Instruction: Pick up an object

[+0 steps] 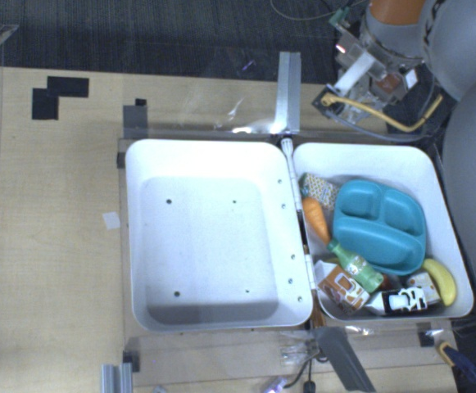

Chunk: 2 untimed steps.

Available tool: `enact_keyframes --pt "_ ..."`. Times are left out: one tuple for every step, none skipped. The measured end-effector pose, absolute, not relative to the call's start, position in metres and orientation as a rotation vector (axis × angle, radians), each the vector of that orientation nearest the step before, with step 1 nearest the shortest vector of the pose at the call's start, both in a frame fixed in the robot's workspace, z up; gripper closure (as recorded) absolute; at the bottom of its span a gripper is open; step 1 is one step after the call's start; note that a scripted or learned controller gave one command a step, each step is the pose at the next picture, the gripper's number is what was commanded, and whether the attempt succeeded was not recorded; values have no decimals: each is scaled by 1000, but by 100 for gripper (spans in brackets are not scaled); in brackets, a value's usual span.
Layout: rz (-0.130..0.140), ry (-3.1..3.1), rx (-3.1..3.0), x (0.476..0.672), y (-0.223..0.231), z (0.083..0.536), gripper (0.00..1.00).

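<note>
End effector [374, 79] beyond right bin's [434, 166] far rim, open or closed not discernible, blue divided tray [381, 223], carrot [315, 219], banana [442, 281] in that bin, nearer than it

The gripper [372, 84] hangs just beyond the far edge of the right bin [418, 158], where a blue divided tray [381, 223] sits mid-bin, a carrot [315, 219] lies along the left wall, and a green bottle [355, 267], brown packet [342, 289] and banana [441, 281] crowd the near edge.
</note>
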<state>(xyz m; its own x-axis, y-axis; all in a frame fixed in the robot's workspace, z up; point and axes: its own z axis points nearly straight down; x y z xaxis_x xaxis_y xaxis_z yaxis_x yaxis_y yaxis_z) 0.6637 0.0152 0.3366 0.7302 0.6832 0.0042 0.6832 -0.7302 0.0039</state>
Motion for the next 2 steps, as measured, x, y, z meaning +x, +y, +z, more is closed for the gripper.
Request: enact_keyframes --pt "14 1164 2914 665 17 347 100" --pt "19 1176 2906 666 19 358 100"
